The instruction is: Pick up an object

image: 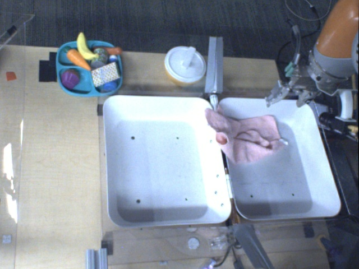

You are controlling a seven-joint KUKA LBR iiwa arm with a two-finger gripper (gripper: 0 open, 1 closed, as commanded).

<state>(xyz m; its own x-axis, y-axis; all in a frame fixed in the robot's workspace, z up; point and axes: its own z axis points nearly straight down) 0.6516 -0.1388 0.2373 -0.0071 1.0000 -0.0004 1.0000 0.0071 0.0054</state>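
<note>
A crumpled pink cloth [251, 137] lies in the far left part of the right bin [291, 198], and one corner of it drapes over the divider toward the left bin [162, 161]. A small red object [222, 139] peeks out at the cloth's left edge. A small pale piece [282, 143] sits at its right edge. My gripper [289, 98] hangs over the right bin's far rim, to the upper right of the cloth and apart from it. It is open, with nothing between its fingers.
Behind the bins on the bench stand a blue tray [63, 66] of toy food at the far left and a white lidded tub [185, 65]. A metal post [213, 66] rises at the far end of the gap between the bins.
</note>
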